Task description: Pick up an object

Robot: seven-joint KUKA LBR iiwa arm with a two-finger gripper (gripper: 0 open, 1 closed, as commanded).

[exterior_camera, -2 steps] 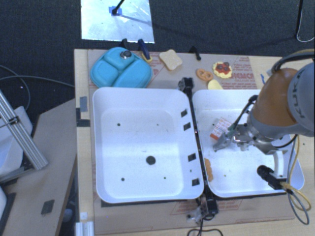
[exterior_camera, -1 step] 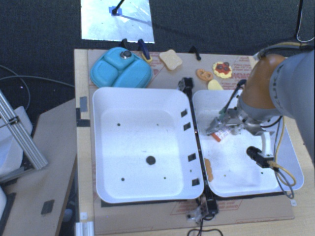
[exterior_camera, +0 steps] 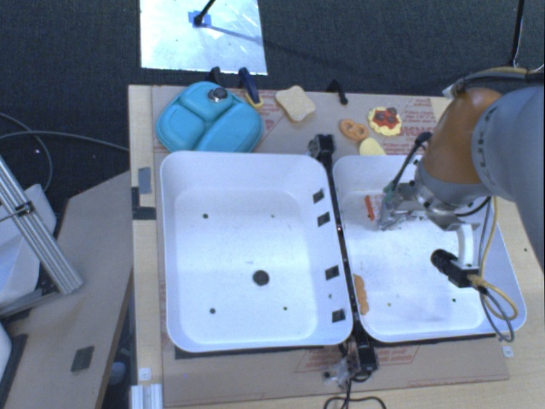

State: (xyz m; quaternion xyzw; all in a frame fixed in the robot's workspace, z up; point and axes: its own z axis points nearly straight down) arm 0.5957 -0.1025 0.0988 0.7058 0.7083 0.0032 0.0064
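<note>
My gripper (exterior_camera: pixel 387 216) reaches down into the right bin (exterior_camera: pixel 426 313), near the middle of its left half. A small red-orange stick (exterior_camera: pixel 370 206) lies on the bin floor just left of the gripper tip, touching it or nearly so. At the bin's left wall, nearer the front, lies an orange-brown piece (exterior_camera: pixel 360 294). A small dark round thing (exterior_camera: pixel 261 277) rests on the floor of the left bin (exterior_camera: pixel 196 313). The arm's wrist and orange band (exterior_camera: pixel 456 143) hang above the right bin's far right part.
Behind the bins lie a blue divided dish (exterior_camera: pixel 209 119), a toast slice (exterior_camera: pixel 295 102), a pretzel (exterior_camera: pixel 353 129), a small pizza toy (exterior_camera: pixel 385 119) and a yellow piece (exterior_camera: pixel 371 147). Black cable loops (exterior_camera: pixel 490 292) trail off the wrist over the right bin's right rim.
</note>
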